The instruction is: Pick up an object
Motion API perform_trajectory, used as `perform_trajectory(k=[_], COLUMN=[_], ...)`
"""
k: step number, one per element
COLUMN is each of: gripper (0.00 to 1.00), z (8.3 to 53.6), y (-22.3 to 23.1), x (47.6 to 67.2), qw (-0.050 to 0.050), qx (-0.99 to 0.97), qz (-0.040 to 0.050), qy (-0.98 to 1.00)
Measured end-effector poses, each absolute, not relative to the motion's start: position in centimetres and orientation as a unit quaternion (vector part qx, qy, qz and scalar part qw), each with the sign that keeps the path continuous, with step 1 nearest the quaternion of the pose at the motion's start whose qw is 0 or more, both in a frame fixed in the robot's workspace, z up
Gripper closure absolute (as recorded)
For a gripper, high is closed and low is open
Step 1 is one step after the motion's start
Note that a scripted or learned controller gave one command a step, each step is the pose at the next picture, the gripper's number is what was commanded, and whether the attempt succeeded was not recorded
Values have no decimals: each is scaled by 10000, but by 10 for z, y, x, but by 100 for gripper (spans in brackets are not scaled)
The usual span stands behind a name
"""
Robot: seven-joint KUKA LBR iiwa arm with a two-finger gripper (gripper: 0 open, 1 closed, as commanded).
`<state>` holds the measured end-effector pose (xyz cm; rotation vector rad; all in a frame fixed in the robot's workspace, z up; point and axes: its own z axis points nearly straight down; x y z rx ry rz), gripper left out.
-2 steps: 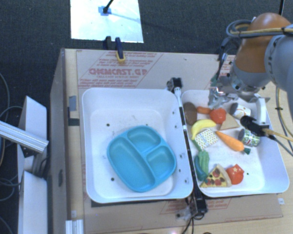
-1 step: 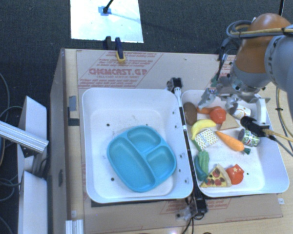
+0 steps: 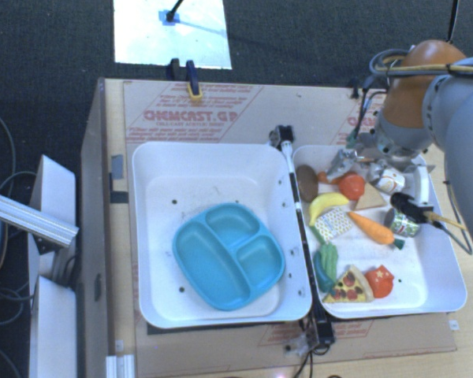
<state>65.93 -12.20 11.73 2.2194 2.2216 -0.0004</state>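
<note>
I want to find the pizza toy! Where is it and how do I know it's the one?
Look in the right white bin, along its near edge. The pizza slice lies there between green toy and red toy. It alone is a yellow wedge with dark spots.

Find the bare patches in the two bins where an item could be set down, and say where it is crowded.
Left bin: bare floor borders the blue divided plate along the back and left walls. Right bin: a bare strip lies right of the red piece, near the front-right corner. Around the banana, carrot and tomato, below the gripper, it is crowded.
</note>
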Motion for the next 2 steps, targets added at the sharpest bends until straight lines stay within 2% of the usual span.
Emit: perform_trajectory(k=[1, 2], gripper=[0, 0], z=[91, 93], y=[-125, -133], x=[672, 674], qw=[24, 54], qx=[7051, 7059], qz=[31, 55], qy=[7091, 7083])
